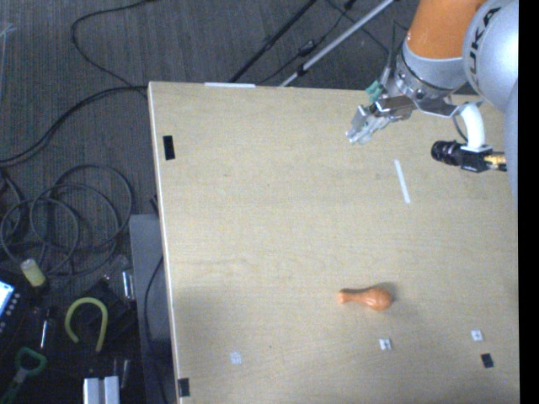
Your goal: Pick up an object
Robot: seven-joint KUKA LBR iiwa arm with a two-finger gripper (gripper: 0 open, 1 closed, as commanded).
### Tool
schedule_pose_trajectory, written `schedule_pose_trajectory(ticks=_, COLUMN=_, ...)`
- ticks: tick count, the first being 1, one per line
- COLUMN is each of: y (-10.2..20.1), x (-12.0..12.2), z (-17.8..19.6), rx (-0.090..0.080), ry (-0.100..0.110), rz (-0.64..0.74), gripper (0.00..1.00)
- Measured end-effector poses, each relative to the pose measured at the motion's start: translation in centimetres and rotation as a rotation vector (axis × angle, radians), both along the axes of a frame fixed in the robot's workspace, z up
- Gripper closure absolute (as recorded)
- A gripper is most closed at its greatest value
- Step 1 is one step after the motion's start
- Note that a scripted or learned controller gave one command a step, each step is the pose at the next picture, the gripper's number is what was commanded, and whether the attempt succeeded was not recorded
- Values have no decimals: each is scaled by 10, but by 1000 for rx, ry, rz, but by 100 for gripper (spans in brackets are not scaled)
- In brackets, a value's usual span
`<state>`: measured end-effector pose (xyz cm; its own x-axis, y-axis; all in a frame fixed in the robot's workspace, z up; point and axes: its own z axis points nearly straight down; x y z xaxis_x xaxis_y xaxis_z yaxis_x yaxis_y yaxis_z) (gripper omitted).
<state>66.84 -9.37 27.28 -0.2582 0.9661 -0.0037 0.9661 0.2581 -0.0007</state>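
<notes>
We see the gripper (364,129) near the bench's (253,225) far edge, but cannot tell its state. An orange pear-shaped object (367,298) lies well apart from it, beyond a white stick (402,181).

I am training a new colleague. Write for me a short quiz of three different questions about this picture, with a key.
1. True or false: the orange pear-shaped object lies between the fingers of the pincer.
2. Which thing lies nearer to the pincer: A) the white stick, B) the orange pear-shaped object, C) the small black mark near the tabletop's left edge?
3. Fill in the word: the arm's band above the wrist has the colour ____.

Key: 1. False, the object lies on the tan tabletop, far from the pincer and toward the near edge. 2. A. 3. Orange.
</notes>
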Motion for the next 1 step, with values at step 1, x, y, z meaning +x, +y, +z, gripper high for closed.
schedule_pose_trajectory(ticks=1, y=52, x=0, z=-39, rx=2, ry=3, rz=-71, gripper=100)
